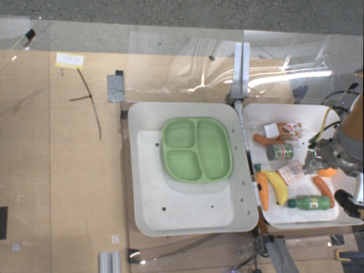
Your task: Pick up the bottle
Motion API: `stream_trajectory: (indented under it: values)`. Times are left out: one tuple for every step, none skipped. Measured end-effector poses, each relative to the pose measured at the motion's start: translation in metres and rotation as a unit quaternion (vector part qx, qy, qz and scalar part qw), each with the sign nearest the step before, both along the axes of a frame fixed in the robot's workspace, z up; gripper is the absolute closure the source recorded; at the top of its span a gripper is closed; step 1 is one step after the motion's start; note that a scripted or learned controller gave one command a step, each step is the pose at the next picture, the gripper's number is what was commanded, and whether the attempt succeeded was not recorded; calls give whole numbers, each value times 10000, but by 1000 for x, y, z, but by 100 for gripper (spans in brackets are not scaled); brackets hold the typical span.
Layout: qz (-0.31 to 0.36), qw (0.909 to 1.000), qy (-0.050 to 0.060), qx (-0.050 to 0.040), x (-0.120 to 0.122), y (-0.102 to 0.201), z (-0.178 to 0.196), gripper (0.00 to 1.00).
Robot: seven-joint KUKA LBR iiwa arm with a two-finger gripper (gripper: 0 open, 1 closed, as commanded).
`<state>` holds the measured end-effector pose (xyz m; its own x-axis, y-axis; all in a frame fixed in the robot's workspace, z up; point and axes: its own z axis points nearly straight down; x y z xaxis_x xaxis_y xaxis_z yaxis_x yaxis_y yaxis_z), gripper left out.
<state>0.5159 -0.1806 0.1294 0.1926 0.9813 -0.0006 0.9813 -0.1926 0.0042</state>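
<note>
Banana (278, 186) and carrot (325, 183) flank bottle (310, 202).

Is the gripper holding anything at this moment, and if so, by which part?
It cannot be told. The gripper hangs over the right bin near an orange item; the bottle lies apart from it, ungrasped.

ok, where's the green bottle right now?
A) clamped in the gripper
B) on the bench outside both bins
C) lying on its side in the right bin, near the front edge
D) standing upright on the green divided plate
C: the green bottle lies on its side near the front rim of the right bin, just right of the banana.
</note>
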Motion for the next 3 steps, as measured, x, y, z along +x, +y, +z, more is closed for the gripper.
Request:
stream_trajectory:
  values:
    - [2, 10000, 2, -1, 0, 0, 0, 0]
    - [205, 9998, 11, -3, -58, -20, -39, 0]
    - [205, 9998, -17, -11, -56, -20, -27, 100]
